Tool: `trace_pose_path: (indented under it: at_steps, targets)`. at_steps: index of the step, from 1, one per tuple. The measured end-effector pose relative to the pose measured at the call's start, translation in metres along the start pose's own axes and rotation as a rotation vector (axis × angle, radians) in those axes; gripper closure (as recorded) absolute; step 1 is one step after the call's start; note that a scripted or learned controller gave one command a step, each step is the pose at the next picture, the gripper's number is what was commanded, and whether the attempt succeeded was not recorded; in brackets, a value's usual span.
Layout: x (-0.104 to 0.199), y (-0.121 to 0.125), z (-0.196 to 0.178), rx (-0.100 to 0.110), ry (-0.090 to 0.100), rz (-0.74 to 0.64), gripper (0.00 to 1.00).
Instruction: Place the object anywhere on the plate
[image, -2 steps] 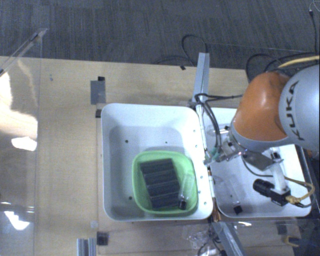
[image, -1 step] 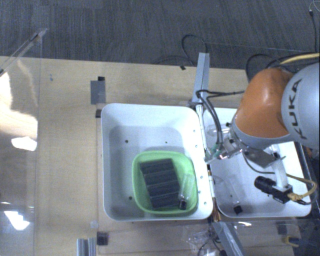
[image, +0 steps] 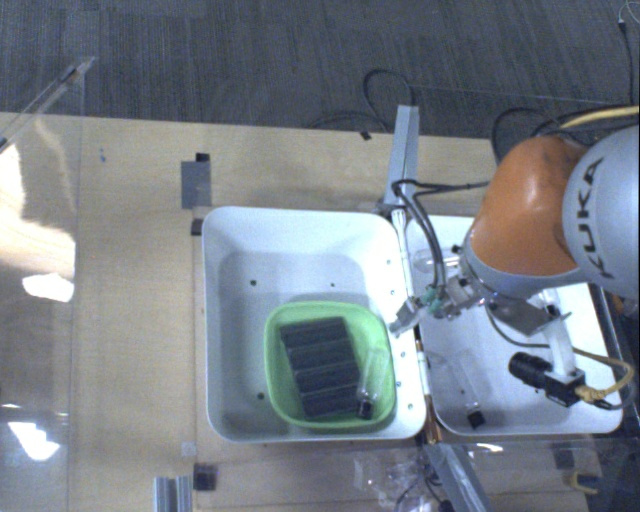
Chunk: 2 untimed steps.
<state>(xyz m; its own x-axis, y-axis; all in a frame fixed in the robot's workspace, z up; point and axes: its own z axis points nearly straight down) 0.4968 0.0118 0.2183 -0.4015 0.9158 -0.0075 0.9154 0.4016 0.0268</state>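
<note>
Inside the left bin (image: 230, 300) we find the green plate (image: 283, 400), a square dish with rounded corners set toward the corner of the bin nearest the camera and nearest the seam between the two bins. On the plate we see a dark ribbed object (image: 320, 368) — flat, slatted, lying along the dish and covering most of its floor. Beside it, against the plate's edge nearer the seam, lies something clear with a dark cap (image: 368, 385), perhaps a small bottle; we cannot make out more.

Beyond that seam, over the right bin (image: 590, 425), we see the arm (image: 545, 215), its orange band large in the view. The tool (image: 420, 305) reaches out from under the wrist toward the seam and sits just beside the plate's far corner, apart from the dish. We cannot tell whether it is released or clenched — its tips are too small and cluttered with cables. We see nothing between them.

Which thing the task means we cannot say for certain. If it is the ribbed object, or the clear one, we judge the placing done, since both rest within the plate's rim and nothing touches them. What would be left is for the arm to draw clear of the left bin. Small dark bits (image: 476, 419) also lie in the right bin, well apart from the plate.
</note>
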Motion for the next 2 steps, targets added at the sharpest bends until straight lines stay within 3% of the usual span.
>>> trace_pose_path:
  at_steps: [1,2]
  targets:
    - [-0.0003,0.0024,-0.0108,-0.005,-0.001,-0.003,1.0]
    - [-0.0003,0.0024,-0.0109,-0.005,-0.001,-0.003,0.0]
